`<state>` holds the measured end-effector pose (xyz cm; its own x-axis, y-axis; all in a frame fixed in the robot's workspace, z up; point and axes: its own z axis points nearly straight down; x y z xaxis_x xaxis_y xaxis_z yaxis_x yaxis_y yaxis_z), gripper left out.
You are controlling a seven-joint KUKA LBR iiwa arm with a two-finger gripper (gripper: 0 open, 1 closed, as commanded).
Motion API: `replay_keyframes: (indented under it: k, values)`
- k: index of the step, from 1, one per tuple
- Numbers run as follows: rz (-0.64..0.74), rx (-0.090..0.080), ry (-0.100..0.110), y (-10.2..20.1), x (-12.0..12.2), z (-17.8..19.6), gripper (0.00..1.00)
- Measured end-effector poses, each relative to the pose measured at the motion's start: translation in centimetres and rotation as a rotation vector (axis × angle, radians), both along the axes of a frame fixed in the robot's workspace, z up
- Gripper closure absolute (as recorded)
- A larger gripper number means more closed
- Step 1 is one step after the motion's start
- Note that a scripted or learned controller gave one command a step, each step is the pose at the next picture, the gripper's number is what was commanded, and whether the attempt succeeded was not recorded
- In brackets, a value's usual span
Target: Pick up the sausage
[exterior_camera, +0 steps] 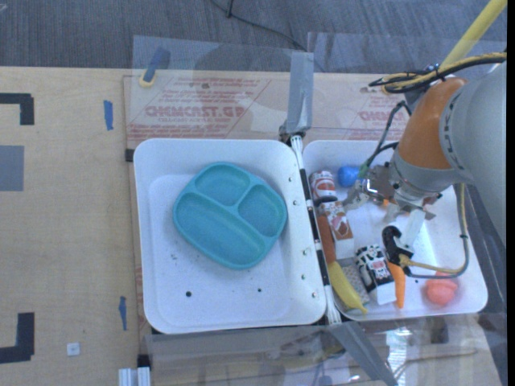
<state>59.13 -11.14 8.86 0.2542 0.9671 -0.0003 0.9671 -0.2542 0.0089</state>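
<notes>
Just beside the banana [347, 289], the orange sausage [325, 244].

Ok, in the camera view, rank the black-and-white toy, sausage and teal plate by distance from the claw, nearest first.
1. Black-and-white toy, right bin, beside the claw.
2. Sausage, along the right bin's left wall.
3. Teal plate, in the left bin.

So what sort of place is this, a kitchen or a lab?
Most likely a robotics lab bench, not a kitchen: a grey-and-orange robot arm at two white bins, one holding a teal divided plate, the other a toy banana.
</notes>
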Motion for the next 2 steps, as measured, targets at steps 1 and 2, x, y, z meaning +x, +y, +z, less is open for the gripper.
replay_keyframes:
  k: [1, 2]
  values:
    - [0.004, -0.001, -0.003, 0.1, 0.1, 1.2, 1.0]
    - [-0.156, 0.004, 0.002, -4.5, -2.7, 0.0, 1.0]
